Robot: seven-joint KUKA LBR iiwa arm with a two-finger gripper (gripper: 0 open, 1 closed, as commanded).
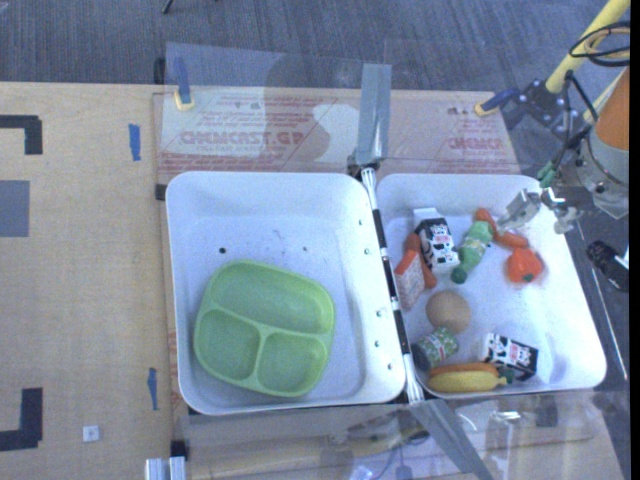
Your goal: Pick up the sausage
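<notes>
Right bin (585, 363) crowded, sausage (419, 260) near divider, end effector (537, 208) at far rim, grip state unclear

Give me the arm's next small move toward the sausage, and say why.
Probably shift the gripper left across the right bin, toward the sausage. The gripper is at the bin's upper-right corner, while what looks like the sausage lies near the left wall beside the small carton.

Bright, even light; white bins (270, 198) glare slightly; soft focus.
</notes>
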